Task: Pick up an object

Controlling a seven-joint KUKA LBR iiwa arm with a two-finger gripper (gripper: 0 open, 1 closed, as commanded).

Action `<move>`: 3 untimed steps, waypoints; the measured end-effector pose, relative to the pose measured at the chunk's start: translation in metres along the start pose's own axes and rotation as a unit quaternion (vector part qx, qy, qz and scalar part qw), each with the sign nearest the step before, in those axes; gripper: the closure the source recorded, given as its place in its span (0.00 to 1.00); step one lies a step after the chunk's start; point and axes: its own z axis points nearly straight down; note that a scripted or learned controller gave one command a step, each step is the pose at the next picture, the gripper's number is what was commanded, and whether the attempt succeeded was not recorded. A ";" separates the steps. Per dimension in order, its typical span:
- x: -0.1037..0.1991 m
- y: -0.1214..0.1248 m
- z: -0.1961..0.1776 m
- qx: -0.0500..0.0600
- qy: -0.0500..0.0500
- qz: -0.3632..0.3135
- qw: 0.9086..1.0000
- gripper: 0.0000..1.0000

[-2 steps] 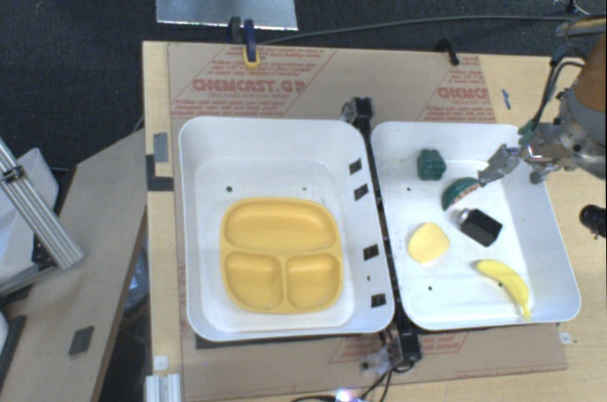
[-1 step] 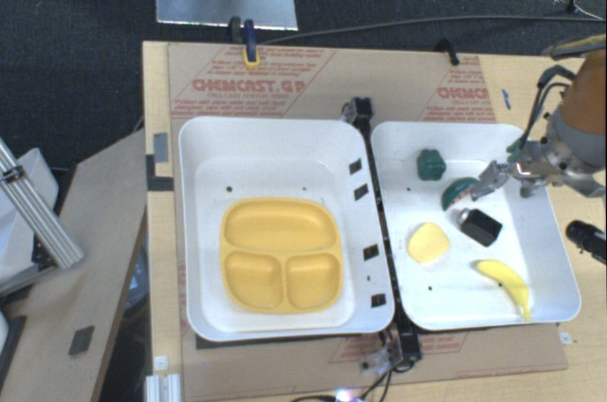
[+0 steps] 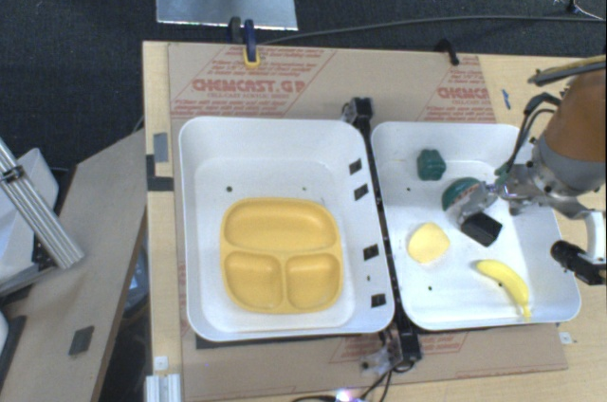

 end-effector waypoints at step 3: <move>-0.011 0.004 -0.016 -0.005 -0.002 0.001 1.000 1.00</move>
